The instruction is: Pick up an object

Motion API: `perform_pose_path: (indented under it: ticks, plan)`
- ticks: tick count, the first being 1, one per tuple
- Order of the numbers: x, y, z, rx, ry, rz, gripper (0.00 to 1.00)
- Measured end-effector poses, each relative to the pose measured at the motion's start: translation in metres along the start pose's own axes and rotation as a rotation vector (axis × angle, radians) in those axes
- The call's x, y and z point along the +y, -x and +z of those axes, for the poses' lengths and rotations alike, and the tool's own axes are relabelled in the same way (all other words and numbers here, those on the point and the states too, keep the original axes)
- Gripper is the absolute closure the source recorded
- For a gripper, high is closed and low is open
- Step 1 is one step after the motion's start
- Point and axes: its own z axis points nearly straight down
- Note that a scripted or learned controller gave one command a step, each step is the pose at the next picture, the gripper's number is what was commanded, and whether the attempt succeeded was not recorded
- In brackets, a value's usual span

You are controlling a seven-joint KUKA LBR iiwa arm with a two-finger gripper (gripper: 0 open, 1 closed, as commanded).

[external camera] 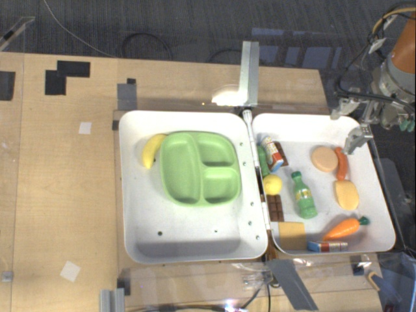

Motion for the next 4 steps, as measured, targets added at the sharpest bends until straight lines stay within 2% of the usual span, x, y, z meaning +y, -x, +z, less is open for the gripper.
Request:
perform_pose_path:
  ticks: [1,2,3,4]
  plan:
    - [-0.012,-0.007,0.168,-0.005,-0.001,-0.084,0.0]
    - [0.058,-0.045,0.177,-0.007,-0.001,-0.092,0.0]
    - [0.053,-0.125,0.175,-0.011,-0.002,-0.094,0.0]
    - [0.019,-0.034,0.14,-0.002,0.0,-0.211,0.0]
